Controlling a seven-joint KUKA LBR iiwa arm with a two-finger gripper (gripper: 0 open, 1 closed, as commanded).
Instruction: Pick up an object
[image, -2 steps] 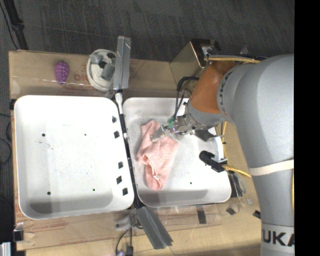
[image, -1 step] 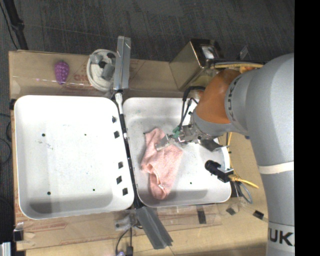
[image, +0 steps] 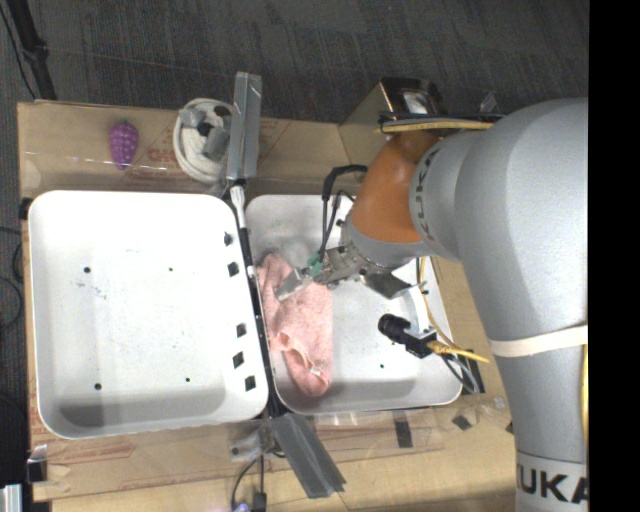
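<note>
A crumpled pink cloth lies along the left side of the right bin, against the divider. My gripper reaches in from the right and sits low over the cloth's upper end, its metal fingers touching or just above the fabric. The arm's orange band and grey body cover the bin's right and upper parts. Whether any fabric sits between the fingers is not visible.
The left bin lies beside the right one, with a metal divider bar between them. A purple object and a white coiled item rest on the bench behind the left bin. A black cable fitting hangs by the wrist.
</note>
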